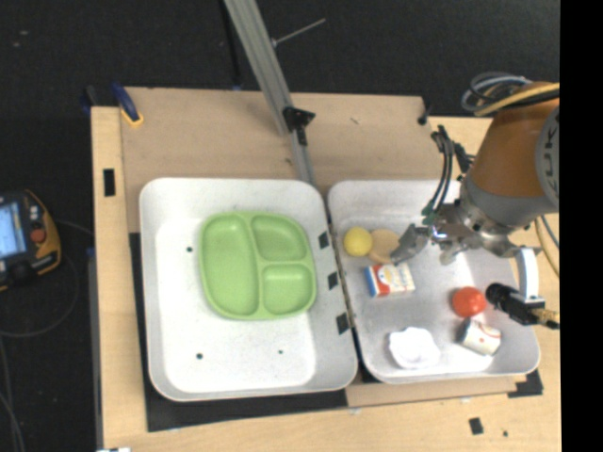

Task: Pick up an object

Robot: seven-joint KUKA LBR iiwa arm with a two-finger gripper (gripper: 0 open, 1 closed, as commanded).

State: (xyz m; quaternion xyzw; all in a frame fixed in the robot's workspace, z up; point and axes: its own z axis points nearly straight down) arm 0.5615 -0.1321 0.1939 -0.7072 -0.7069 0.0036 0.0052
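From above, two white bins sit side by side on the wooden bench, and the right bin (377,194) serves as the landmark here. Inside it, near its left wall toward the far end, lies a yellow ball (357,242), with a tan round piece (383,244) touching it on the side away from that wall. Just nearer the camera from those two, still in the left half of the right bin, lies a small red and white carton (389,280). In the near part of the right bin sits a white cup-like object (414,348), close to the front wall. Toward the right bin's right side rests a red ball (467,300), and just in front of it a white cup with red marks (480,337) lies tilted.

The arm comes in over the right bin's far right corner, and the gripper (415,243) hangs above the bin's middle, just beside the tan round piece and over the far edge of the carton. Whether it is open or closed cannot be told; nothing is seen gripped in it.

To the left of the right bin, the left bin (170,347) holds a green divided plate (256,264) in its middle
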